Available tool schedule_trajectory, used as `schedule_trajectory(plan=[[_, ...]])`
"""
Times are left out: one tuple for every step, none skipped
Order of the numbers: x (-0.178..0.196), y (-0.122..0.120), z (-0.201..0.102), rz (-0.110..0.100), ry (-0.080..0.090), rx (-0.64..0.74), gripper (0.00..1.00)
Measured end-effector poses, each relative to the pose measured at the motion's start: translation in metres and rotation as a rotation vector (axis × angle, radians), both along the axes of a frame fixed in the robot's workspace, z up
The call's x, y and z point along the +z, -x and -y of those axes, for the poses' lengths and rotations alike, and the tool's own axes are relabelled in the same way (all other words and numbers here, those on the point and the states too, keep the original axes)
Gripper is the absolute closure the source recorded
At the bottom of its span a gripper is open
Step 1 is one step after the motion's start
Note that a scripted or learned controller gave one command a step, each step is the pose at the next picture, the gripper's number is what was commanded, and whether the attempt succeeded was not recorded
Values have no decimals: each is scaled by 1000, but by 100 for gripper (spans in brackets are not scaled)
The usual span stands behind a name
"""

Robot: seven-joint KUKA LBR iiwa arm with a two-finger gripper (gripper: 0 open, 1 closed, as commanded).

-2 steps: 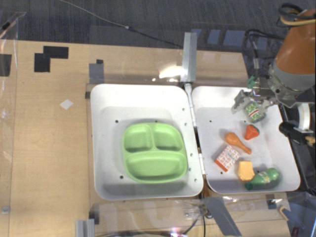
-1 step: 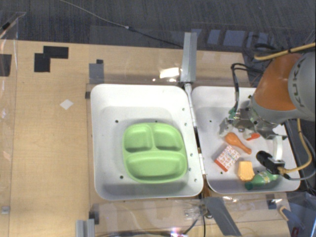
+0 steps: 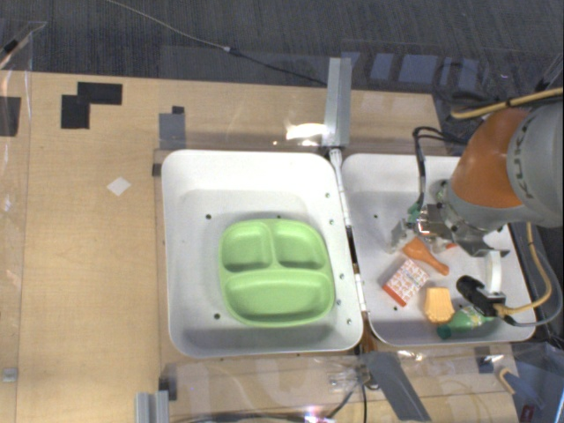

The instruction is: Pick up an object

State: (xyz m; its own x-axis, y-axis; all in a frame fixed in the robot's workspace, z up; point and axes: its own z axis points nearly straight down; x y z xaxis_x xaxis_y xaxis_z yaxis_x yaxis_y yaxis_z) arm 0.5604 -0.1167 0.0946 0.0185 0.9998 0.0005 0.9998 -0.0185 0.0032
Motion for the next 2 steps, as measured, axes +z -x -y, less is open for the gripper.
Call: schedule_trajectory(plan=[[10, -2, -1, 3, -1, 0, 100], [90, -63, -61, -1, 0, -247, 100]])
